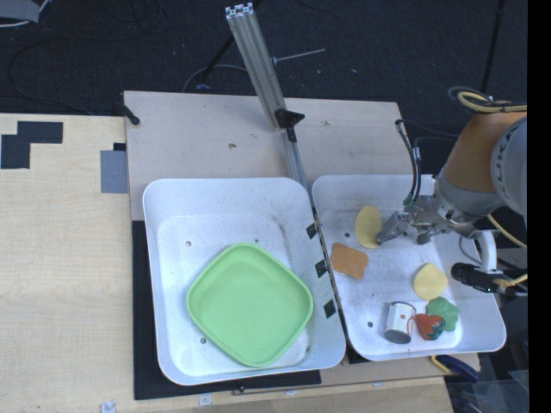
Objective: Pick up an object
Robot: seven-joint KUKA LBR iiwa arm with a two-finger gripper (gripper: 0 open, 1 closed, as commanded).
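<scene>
My gripper [405, 233] hangs low over the upper middle of the right bin [482, 338], open, with nothing between its fingers. A pale yellow piece [368, 225] lies just left of it, close to the left fingertip. Below that lies an orange slab [349, 261]. A round yellow piece [430, 280] sits below and right of the gripper. Near the bin's front edge are a small grey and white can [398, 322] on its side, a red piece [428, 324] and a green piece [444, 311], all bunched together.
A large light green square plate [250, 304] fills much of the left bin [164, 231]. A slanted metal rail [263, 67] rises behind the bins. The wall between the two bins [323, 265] carries black clips. Cables and the arm's body [482, 170] crowd the right side.
</scene>
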